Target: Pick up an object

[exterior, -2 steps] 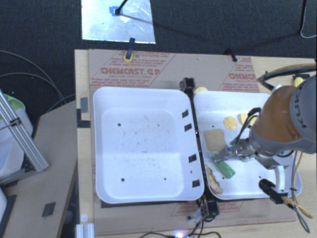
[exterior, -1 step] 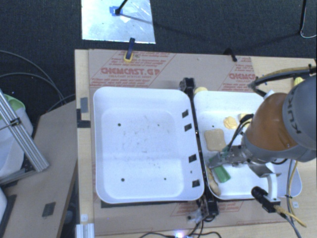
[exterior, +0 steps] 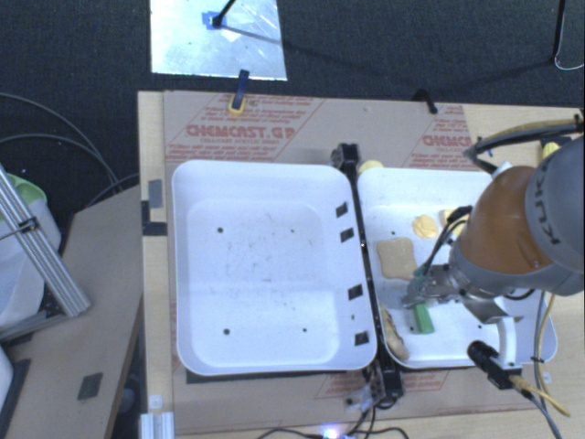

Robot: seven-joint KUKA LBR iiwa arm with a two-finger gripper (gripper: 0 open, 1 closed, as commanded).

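Note:
My gripper reaches down into the right bin from the right, under the orange band of the arm. A small green block lies right below the gripper's tip, touching or nearly touching it. A tan square piece lies just up-left of the gripper. A yellow round object rests further back in the same bin. A beige elongated object lies along the bin's left wall near the front.
The left bin sits beside the right one, with black clips along the shared divider. A small yellow object sits at the back rim. Cardboard lies under both bins.

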